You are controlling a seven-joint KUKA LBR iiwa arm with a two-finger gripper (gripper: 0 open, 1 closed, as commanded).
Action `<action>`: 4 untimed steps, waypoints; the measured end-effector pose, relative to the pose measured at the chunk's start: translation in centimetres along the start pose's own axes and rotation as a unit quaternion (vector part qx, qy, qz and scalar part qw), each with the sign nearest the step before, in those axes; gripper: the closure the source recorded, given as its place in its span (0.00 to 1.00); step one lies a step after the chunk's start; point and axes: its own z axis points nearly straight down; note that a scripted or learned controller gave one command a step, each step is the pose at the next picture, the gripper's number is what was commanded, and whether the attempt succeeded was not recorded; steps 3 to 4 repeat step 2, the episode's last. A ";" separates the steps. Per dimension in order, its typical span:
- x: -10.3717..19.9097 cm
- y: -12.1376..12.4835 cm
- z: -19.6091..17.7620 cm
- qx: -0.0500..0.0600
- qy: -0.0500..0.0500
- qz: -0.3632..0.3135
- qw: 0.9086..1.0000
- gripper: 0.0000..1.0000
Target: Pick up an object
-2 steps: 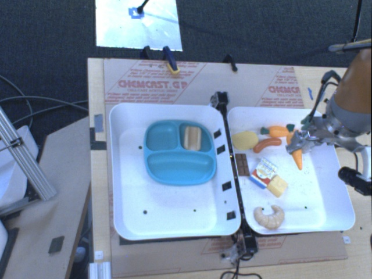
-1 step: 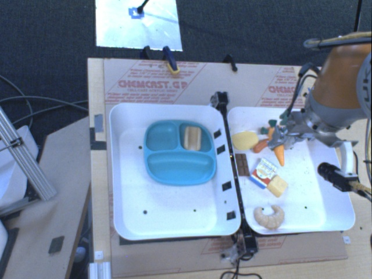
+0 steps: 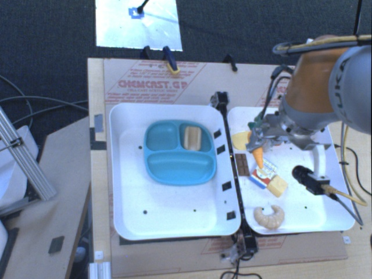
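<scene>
Camera view: gripper (image 3: 260, 139) low in right bin (image 3: 325, 214), at 12 o'clock over orange carrot (image 3: 257, 156); finger state: cannot tell. Grasp step seemingly underway. Next: confirm hold, lift straight up.

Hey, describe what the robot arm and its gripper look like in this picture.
The arm is bulky and rounded, with a grey shell and a broad orange band above the wrist. Thin dark cables loop beside it. The wrist narrows to a grey metal gripper of blocky parts, over the shallow white right bin.
</scene>
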 end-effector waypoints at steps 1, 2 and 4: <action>1.7 1.1 -1.3 0.000 0.000 0.002 1.000 1.00; 2.7 1.3 0.3 0.001 -0.001 0.002 1.000 1.00; 2.7 1.3 0.3 0.001 -0.001 0.002 1.000 1.00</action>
